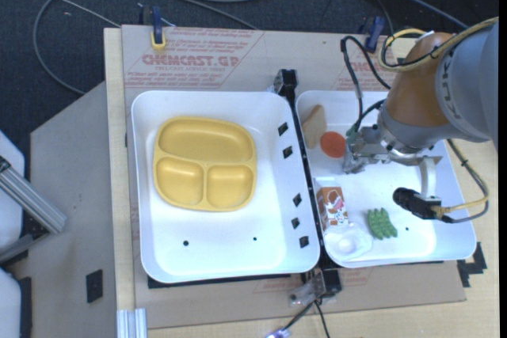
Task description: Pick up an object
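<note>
Two white bins, the left bin (150, 194) and the right bin (444, 245), look like smooth, slightly glossy plastic. A yellow divided plate (204, 162) has a smooth, matt plastic look. The board (198, 59) beneath resembles printed brown cardboard. The arm (467, 83) shows smooth grey casing with a satin orange band (416, 95).

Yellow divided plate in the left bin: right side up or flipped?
Right side up: the yellow plate shows its three hollow compartments facing the camera.

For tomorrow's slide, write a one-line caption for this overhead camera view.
Robot arm's gripper hovers low in the right bin beside an orange ball; a yellow tray sits left.
</note>
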{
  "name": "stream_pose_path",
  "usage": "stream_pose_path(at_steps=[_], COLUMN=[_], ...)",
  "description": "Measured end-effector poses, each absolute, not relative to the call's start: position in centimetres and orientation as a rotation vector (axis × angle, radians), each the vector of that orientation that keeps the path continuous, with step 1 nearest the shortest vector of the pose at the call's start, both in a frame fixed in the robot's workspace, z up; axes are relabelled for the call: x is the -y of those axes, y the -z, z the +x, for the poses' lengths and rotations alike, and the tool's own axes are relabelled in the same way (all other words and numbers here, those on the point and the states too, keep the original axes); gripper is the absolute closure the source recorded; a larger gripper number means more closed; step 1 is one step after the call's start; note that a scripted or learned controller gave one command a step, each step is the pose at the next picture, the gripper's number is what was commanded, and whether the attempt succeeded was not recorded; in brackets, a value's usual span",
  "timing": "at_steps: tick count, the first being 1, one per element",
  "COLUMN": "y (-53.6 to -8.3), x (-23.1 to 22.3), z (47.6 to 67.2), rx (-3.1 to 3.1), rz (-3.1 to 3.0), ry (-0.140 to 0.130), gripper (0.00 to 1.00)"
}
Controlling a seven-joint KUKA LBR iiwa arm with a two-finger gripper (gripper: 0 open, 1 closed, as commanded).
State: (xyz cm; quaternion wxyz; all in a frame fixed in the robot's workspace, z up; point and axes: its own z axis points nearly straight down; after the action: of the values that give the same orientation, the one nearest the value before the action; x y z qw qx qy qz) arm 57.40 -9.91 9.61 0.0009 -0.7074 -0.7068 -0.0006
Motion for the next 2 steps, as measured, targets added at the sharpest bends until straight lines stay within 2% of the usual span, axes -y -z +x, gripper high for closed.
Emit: stream_pose_path(at_steps=[2], y=[-18.7], x=[10.1], z=[58.6], rx=[2.225], rz=[-2.224], ry=[0.005], gripper=[1.00])
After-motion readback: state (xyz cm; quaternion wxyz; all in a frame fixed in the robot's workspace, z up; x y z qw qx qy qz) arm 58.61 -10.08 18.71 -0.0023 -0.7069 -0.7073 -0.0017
